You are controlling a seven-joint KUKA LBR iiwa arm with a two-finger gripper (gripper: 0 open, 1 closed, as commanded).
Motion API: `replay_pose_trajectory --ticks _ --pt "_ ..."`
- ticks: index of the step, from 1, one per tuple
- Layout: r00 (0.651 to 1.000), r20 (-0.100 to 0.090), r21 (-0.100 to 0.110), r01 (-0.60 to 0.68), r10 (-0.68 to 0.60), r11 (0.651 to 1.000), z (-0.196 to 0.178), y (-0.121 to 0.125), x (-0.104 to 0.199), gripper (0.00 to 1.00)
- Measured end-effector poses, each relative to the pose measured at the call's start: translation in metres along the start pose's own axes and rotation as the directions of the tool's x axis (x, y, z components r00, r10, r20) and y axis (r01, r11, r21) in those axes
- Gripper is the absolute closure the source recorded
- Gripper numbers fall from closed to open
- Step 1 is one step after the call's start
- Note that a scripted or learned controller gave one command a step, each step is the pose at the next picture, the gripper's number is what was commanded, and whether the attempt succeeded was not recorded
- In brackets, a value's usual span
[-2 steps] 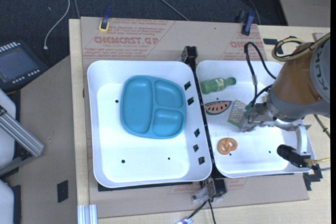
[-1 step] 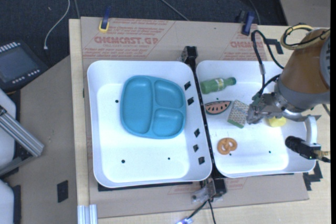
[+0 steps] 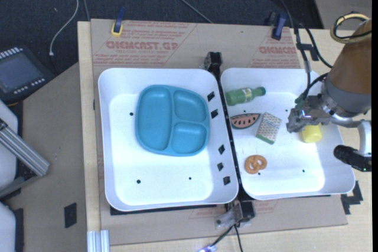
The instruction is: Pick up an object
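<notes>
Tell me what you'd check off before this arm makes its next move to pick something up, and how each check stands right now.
1. End effector is over the right white bin, where the loose things lie: ok.
2. A target is near: the yellow rounded object sits right beside the end effector: ok.
3. Something is gripped already: cannot tell.
4. Neighbours leave room: the speckled grey-green block lies apart from the yellow object: ok.
5. The green bottle, watermelon slice toy and brown pretzel lie away from the arm's side: ok.
6. The blue divided plate is in the left white bin, out of the way: ok.
</notes>
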State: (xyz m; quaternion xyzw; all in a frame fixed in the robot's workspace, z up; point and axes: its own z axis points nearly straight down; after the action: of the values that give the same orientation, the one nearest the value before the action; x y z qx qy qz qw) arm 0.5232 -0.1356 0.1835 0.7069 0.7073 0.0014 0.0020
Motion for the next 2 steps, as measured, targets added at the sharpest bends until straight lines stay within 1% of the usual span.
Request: replay_pose_trajectory --ticks 1,2 --pt "1.0 0.001 -0.002 0.001 -0.001 1.0 -0.064 0.001 -0.002 1.0" --pt "1.0 -0.004 0.006 0.005 -0.005 1.0 -0.055 0.005 0.045 1.0"
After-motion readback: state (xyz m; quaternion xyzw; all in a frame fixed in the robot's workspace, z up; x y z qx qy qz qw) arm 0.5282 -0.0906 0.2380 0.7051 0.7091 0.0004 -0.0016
